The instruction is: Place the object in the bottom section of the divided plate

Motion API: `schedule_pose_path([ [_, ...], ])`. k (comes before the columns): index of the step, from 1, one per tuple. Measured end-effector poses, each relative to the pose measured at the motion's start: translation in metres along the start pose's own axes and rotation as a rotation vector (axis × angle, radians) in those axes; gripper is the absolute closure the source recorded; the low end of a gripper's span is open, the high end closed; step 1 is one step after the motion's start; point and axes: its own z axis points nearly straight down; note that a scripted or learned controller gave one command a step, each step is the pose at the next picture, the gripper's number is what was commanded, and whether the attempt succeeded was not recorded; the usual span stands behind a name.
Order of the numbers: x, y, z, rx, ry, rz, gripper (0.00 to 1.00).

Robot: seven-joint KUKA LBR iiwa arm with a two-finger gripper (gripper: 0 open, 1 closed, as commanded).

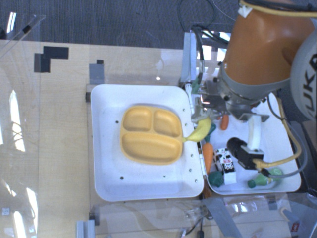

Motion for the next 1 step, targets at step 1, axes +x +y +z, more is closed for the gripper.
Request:
schedule_pose_path([
  [1,0.0303,0.0013,0.1022,0.005,-0.001,-0.13,1.0],
])
